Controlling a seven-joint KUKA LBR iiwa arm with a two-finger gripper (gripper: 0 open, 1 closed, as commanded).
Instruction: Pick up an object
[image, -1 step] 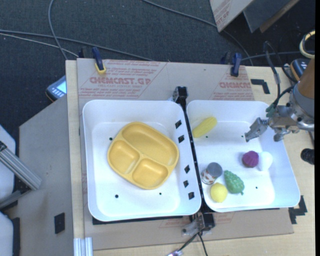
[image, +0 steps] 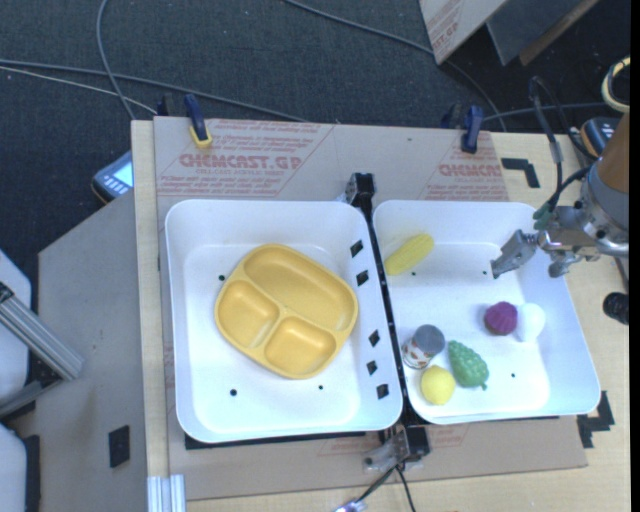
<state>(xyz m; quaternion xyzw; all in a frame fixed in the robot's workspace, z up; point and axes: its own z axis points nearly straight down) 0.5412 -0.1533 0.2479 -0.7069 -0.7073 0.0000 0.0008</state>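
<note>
The right bin (image: 560, 400) holds several small items: a yellow corn-like piece (image: 408, 254) at its back left, a purple ball (image: 501, 318) touching a white ball (image: 531, 321), a small grey and brown can (image: 425, 343), a green bumpy piece (image: 467, 363) and a yellow lemon (image: 437, 385). My gripper (image: 535, 262) hangs over the back right of this bin, above and behind the purple ball. Its fingers (image: 509, 256) are spread open with nothing between them.
A yellow divided plate (image: 287, 310) lies in the left bin (image: 190, 300). A black divider strip (image: 372, 300) runs between the two bins. Clamps (image: 198, 126) hold the board at the back, and cables trail across the dark floor.
</note>
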